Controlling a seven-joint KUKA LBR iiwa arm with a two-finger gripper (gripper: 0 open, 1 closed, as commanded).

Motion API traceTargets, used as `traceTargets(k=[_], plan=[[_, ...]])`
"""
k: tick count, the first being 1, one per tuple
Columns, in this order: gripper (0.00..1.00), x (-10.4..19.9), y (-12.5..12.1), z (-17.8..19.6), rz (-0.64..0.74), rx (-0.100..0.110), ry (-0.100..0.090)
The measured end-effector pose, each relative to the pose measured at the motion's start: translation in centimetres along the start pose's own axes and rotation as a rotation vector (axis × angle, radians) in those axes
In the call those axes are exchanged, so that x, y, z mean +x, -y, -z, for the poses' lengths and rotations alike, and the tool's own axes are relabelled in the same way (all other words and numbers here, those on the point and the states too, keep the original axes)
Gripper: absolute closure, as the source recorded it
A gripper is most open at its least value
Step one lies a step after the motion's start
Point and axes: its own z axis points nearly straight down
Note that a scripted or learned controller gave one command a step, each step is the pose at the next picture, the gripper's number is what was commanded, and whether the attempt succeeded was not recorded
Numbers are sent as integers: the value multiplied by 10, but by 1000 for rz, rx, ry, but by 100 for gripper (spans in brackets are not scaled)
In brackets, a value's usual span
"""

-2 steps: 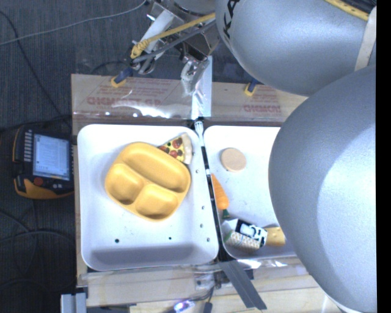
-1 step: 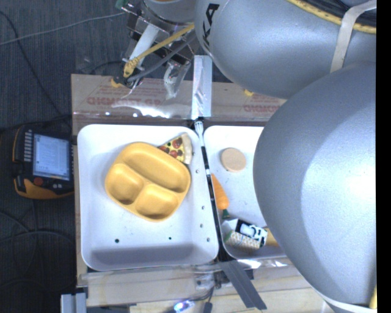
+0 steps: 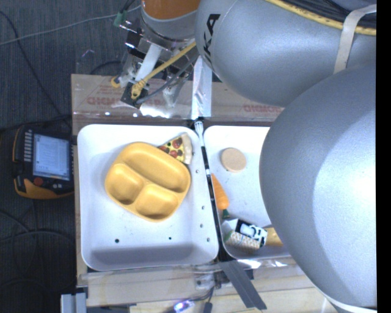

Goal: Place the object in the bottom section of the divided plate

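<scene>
We are looking past the big grey rounded arm casing [image 3: 324,183], which is looming closest to us and covering the right side of the right shallow white bin [image 3: 244,195]. Farther up, the arm's orange band [image 3: 168,9] is sitting at the top edge, and the gripper [image 3: 149,79] below it is hanging over the cardboard strip [image 3: 91,92] behind the bins, well apart from the plate; we cannot tell how it is set or whether it is carrying anything.

In the left shallow white bin [image 3: 98,244] we are seeing the yellow three-section divided plastic plate [image 3: 148,180], lying tilted, all sections bare. A toy pizza slice [image 3: 176,147] is resting just beside the plate's upper right rim. In the right bin a round tan disc [image 3: 233,159] is lying near the top, an orange carrot-like piece [image 3: 219,194] is lying along the dividing wall, and a black-and-white item [image 3: 249,232] is lying near the bottom. A yellow handheld screen pendant [image 3: 43,162] is sitting left of the bench.
</scene>
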Motion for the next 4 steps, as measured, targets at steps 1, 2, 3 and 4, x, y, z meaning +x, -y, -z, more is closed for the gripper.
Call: traceTargets(k=[1,2,3,4], plan=[[0,11,-20,20,349,-2,-1],[0,12,-19,20,349,-2,-1],[0,11,-19,51,824,-7,-4],[0,-1,-15,51,1701,-8,-3]])
